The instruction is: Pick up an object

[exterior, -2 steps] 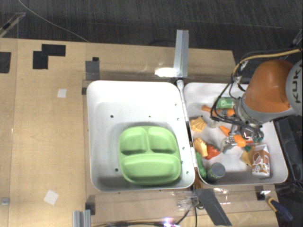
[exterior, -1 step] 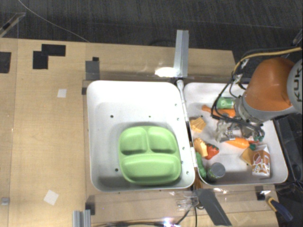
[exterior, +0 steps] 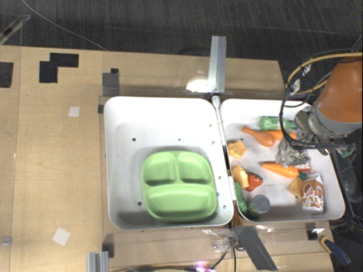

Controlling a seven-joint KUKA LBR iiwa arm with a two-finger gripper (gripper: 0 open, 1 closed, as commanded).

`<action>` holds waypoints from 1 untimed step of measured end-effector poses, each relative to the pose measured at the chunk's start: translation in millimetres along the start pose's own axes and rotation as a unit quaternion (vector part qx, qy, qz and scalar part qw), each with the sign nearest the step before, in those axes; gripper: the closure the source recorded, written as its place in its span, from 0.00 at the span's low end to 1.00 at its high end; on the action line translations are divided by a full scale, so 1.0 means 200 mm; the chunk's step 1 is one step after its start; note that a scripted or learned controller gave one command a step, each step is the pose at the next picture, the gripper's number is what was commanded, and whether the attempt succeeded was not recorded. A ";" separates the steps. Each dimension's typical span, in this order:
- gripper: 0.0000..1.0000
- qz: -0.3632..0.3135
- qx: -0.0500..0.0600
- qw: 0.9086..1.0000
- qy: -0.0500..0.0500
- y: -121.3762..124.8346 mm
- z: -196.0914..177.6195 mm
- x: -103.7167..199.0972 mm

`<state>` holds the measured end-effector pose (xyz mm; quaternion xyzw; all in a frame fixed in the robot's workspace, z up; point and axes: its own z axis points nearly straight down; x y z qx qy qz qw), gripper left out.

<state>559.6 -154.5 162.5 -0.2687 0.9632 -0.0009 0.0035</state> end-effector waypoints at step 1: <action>0.00 0.000 -0.001 1.000 0.001 0.01 0.01 0.00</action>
